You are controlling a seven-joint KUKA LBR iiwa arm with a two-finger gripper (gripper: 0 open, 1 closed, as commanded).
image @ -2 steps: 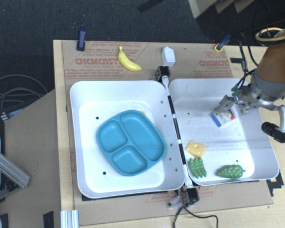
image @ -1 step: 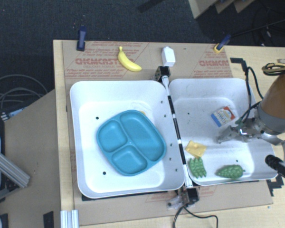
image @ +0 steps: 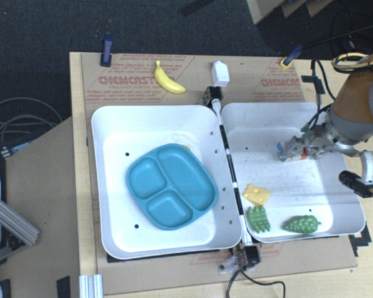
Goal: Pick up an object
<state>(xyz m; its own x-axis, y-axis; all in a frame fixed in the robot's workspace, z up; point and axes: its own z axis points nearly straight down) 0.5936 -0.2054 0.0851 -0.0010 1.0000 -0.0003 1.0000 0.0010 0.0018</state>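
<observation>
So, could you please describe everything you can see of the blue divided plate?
The blue divided plate is a rounded, plastic-looking dish with three compartments, one long and two smaller, all bare. It lies flat and turned at an angle near the middle of the left bin, resting on the bin's floor. Nothing else touches it.

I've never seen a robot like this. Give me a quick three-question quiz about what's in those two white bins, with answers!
1. True or false: the blue divided plate lies in the left bin.
2. Which bin is the claw over? A) left B) right C) neither
3. Fill in: the yellow cheese wedge lies beside two ______ toys in the right bin.

Key
1. True.
2. B, it is over the right bin's upper part, apart from the toys.
3. Green: one just below the wedge, one further right.
</observation>
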